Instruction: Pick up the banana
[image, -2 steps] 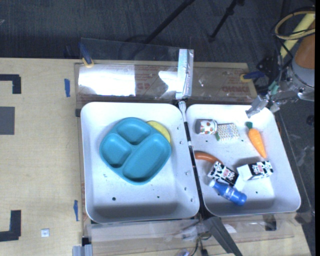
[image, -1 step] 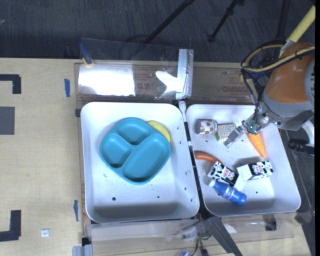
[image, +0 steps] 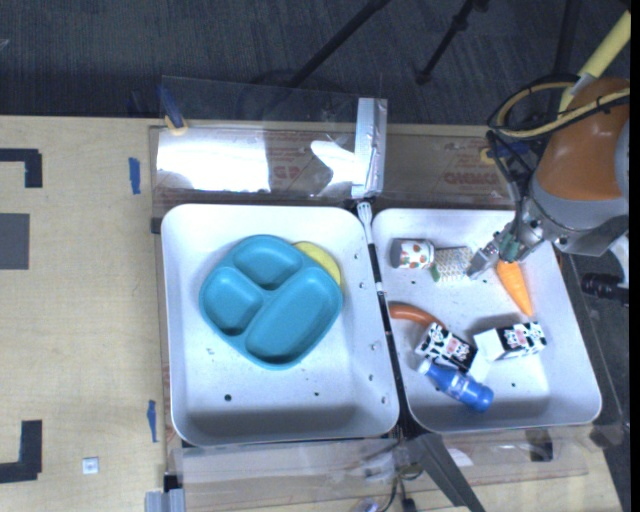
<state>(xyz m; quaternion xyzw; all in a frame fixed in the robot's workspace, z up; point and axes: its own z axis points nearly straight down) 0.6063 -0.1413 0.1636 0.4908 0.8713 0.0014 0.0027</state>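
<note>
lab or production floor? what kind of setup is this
Most likely a robotics lab pick-test bench: two white bins taped to a wooden bench, toy items such as a plastic carrot and blue divided plate, and tripod legs on dark carpet behind.

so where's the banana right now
In the camera view, the banana lies in the left bin, tucked under the upper right edge of the blue divided plate, showing as a yellow sliver.

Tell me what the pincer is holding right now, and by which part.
Cannot tell. The pincer sits over the right bin beside the carrot; the banana lies in the left bin.
</note>
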